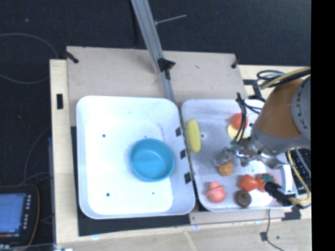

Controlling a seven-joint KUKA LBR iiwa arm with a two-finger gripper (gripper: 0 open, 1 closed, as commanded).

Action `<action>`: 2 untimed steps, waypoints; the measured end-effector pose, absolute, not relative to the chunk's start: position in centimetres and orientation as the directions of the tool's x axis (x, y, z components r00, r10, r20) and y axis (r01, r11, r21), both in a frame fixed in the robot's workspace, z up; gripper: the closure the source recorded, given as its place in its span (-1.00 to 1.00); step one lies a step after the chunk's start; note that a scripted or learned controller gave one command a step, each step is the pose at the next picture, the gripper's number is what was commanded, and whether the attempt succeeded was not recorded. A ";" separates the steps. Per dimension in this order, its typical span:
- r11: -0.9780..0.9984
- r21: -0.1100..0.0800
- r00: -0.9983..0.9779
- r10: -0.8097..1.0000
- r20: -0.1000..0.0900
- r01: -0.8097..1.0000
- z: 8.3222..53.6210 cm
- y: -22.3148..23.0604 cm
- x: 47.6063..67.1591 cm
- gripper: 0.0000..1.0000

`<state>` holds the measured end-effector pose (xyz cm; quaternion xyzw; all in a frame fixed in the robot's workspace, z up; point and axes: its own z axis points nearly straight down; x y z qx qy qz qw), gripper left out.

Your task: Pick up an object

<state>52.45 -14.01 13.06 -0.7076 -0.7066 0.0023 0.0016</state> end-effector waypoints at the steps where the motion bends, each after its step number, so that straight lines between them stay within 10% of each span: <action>1: -0.003 -0.002 0.003 1.000 -0.002 1.000 9.9 -14.2 52.4 -1.00; 2: -0.011 0.007 0.011 1.000 0.000 1.000 11.3 -14.2 52.7 1.00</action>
